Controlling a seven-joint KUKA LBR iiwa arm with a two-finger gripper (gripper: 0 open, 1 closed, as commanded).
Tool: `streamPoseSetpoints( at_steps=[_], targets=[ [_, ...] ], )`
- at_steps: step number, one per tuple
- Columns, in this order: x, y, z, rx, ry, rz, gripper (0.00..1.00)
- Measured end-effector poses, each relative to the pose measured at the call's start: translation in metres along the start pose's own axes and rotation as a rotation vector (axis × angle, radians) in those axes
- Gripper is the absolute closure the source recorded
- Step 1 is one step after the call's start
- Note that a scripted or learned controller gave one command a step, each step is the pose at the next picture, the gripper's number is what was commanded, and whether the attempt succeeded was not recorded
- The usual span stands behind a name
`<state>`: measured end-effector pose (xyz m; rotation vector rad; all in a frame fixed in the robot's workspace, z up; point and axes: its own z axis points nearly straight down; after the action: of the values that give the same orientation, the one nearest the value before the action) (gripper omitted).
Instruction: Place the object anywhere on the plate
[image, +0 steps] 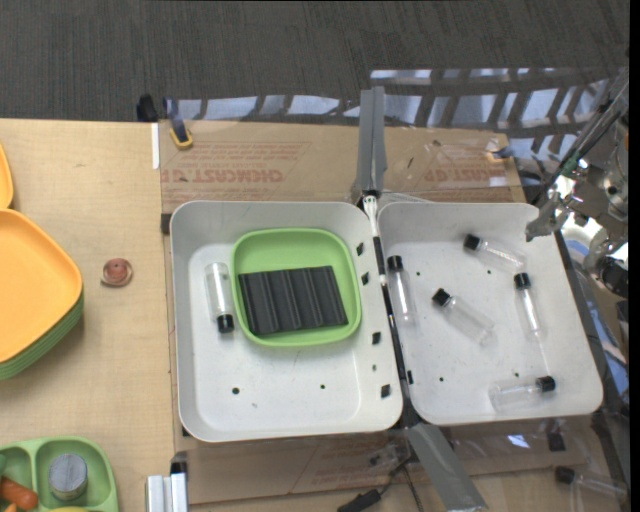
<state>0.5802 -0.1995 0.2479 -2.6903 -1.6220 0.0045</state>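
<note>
A green square plate (293, 243) lies in the left bin (280, 400), with a dark ribbed slab (295, 300) on its middle. Just left of the plate, on the bin floor, lies a clear vial with a black cap (218, 294). Several more capped vials are scattered in the right bin (570, 400), among them one by the divider (399, 292), one near the middle (461, 313) and one at the front (520, 391). My gripper (548, 215) hangs over the right bin's far right corner, above the vials and apart from them. Nothing shows in it.
Orange plates (35, 290) are stacked at the left of the bench, with a small red disc (117, 271) beside them. A green compartment tray (50, 475) sits at the front left. Cardboard (260, 170) lies behind the bins.
</note>
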Motion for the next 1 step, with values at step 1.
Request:
streamPoseSetpoints(
  at_steps=[1],
  targets=[
    [-0.0002, -0.0086, 0.0026, 0.003, 0.000, 0.052, 0.00]
  ],
)
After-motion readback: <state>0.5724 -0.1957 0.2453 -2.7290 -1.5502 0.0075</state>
